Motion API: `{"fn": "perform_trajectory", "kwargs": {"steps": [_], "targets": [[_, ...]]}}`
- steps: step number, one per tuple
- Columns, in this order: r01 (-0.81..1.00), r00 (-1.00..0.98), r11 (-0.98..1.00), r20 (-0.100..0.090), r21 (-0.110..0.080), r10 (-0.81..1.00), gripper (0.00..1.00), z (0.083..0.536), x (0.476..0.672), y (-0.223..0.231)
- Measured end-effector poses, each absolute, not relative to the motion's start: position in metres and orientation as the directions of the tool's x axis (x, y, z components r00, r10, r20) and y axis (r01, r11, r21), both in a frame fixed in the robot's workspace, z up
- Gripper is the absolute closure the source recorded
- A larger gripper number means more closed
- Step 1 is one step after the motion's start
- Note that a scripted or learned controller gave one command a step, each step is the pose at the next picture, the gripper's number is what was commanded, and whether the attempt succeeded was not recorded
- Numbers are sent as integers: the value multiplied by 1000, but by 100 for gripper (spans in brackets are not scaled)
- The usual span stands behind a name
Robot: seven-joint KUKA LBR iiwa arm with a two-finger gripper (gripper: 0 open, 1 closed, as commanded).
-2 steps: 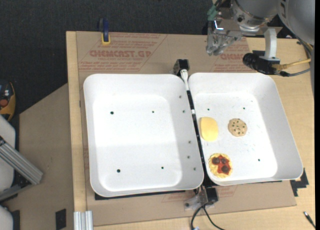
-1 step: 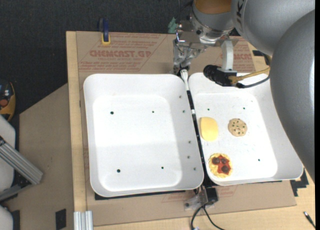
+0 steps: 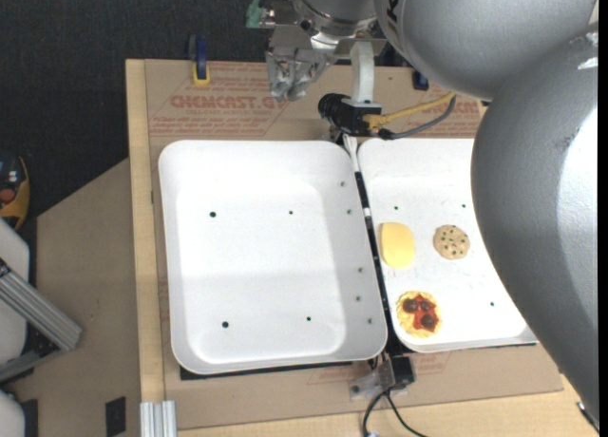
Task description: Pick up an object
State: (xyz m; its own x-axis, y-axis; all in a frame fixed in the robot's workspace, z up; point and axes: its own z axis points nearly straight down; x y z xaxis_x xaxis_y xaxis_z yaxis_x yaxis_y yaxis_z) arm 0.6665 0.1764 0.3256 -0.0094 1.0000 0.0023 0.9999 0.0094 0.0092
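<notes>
Hanging above the tabletop [image 3: 228,93] behind the bins, the claw [image 3: 290,76] held nothing; its finger state was unclear. A pale yellow oval piece [image 3: 397,244] lay well apart toward five o'clock, in the right white bin [image 3: 418,164].

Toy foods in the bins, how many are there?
3, all in the right bin: a yellow piece near its left wall, a cookie beside it, and a small pizza nearer the front. The arm covers part of that bin, so more may be hidden.
</notes>
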Motion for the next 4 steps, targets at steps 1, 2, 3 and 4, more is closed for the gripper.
{"fn": "perform_trajectory", "kwargs": {"steps": [1,2,3,4], "targets": [[1000,-6,6,0,-10,1000,100,244,664,225],[1000,7,-7,-3,-2,1000,100,262,659,140],[1000,-10,10,6,7,1000,100,309,636,232],[1000,1,-1,2,7,1000,100,356,639,213]]}}
